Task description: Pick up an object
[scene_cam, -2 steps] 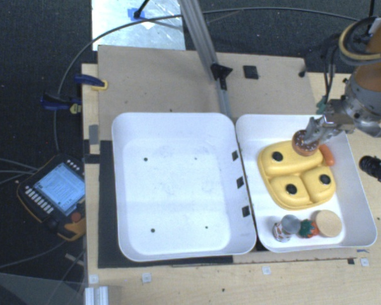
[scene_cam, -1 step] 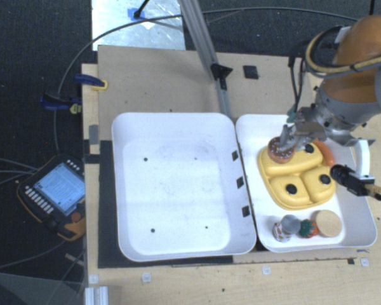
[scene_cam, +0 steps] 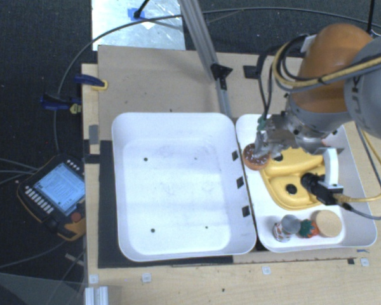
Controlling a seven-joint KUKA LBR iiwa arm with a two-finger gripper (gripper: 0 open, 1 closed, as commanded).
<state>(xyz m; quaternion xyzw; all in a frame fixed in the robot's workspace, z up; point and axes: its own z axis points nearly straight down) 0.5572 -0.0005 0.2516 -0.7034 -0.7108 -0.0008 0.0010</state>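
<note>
Arm [scene_cam: 333, 56]: grey w/ orange band, comes in from the right, bent over the right bin.
End effector [scene_cam: 262, 146]: low over the right bin's near-left part, tip just above/at the brown ring; wide or narrow – can't tell, tip too blurred.
Brown ring [scene_cam: 251, 160]: round, donut-like, by the right bin's left wall, right under the end effector; can't tell if touched.
Yellow piece [scene_cam: 291, 173]: big curved plastic shape, mid right bin, just beside the brown ring, partly under the wrist.
Tan disc [scene_cam: 328, 223]: front of the right bin.
Red-green item [scene_cam: 308, 229]: small, just left of the tan disc.
Grey item [scene_cam: 286, 226]: small, metallic-looking, left of the red-green item.
Right bin [scene_cam: 363, 235]: white, shallow, holds all the above.
Left bin [scene_cam: 178, 183]: white, few dark dots on its floor, touches the right bin.
Worktop [scene_cam: 159, 81]: tan board under both bins.
Pendant [scene_cam: 56, 192]: off the worktop at left, blue screen lit; text too small to read.
</note>
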